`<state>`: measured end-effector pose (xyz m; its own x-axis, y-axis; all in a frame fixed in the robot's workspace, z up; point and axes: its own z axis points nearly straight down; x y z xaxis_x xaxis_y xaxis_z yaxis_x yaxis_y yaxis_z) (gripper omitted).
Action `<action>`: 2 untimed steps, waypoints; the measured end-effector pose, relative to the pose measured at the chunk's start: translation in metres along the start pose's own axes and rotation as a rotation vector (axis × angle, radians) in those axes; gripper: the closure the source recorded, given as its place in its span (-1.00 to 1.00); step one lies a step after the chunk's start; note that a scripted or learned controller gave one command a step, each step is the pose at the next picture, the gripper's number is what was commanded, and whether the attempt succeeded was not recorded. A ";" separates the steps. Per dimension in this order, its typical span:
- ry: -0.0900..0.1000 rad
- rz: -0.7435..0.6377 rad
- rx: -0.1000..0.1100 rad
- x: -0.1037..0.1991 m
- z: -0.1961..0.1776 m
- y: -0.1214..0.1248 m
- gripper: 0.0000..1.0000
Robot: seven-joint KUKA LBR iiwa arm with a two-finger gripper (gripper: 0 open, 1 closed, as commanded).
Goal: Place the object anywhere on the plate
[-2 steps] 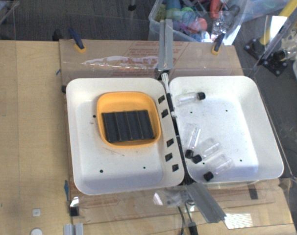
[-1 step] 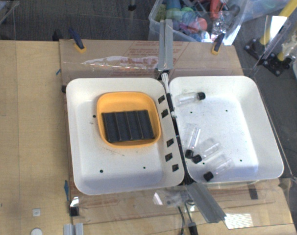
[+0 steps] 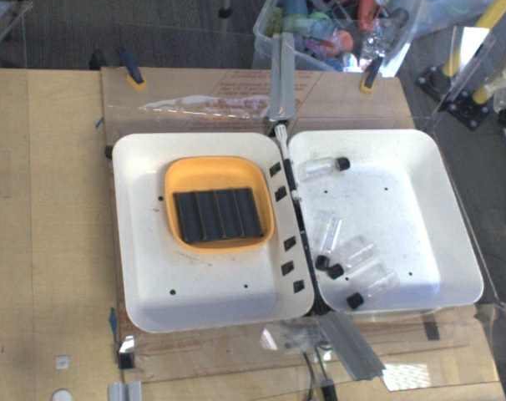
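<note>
You have a black ridged block (image 3: 218,215) lying flat on the orange plate (image 3: 180,176) in the left bin (image 3: 140,295). Clear vials with black caps (image 3: 345,256) lie scattered in the right bin (image 3: 420,182). You cannot tell the gripper's state.

The clear tub of toys (image 3: 345,15) is cut off by the top edge, its jumbled contents indistinct.
</note>
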<state>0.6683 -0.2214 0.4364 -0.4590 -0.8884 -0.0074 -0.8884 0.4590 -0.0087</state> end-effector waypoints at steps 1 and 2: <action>-0.001 -0.394 -0.002 0.000 0.000 0.000 1.00; -0.002 -0.771 -0.004 0.000 0.001 0.000 1.00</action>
<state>0.6680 -0.2214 0.4354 0.2900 -0.9570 -0.0022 -0.9570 -0.2900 -0.0082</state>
